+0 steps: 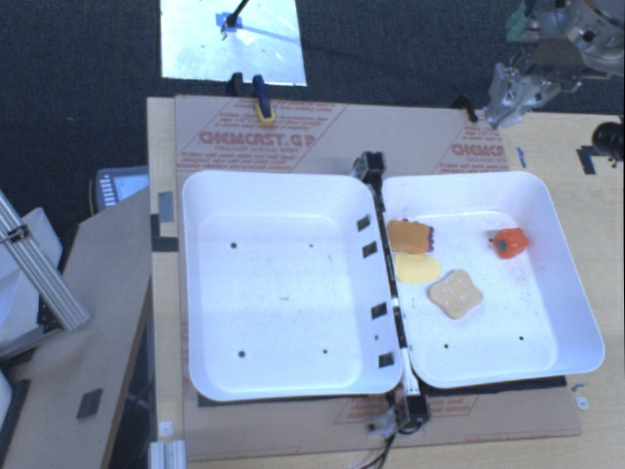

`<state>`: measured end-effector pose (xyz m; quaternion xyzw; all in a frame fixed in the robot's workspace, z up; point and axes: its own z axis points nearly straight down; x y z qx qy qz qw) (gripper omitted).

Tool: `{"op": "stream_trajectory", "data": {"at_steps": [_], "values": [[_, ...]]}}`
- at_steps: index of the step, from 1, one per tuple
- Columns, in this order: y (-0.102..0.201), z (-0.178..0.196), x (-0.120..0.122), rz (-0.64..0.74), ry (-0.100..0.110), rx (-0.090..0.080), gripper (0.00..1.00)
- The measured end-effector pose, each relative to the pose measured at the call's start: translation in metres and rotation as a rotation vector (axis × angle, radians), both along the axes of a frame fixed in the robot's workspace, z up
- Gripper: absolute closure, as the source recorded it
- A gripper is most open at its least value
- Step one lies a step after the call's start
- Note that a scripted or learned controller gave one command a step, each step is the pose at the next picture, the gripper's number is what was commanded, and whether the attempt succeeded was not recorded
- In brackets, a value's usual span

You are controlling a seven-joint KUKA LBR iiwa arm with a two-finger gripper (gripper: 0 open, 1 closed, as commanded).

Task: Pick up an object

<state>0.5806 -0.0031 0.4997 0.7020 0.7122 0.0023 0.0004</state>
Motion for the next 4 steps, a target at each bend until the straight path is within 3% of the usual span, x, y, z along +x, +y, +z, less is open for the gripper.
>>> {"op": "stream_trajectory", "data": {"at_steps": [1,2,3,4], "values": [[0.077,-0.035,0.032,-0.003,0.003,-0.001,1.00],[0.183,-0.050,0.035,0.000,0.003,0.001,1.00],[0.232,0.002,0.040,-0.005,-0.004,0.002,1.00],[0.238,0.038,0.054,-0.007,-0.003,0.000,1.00]]}}
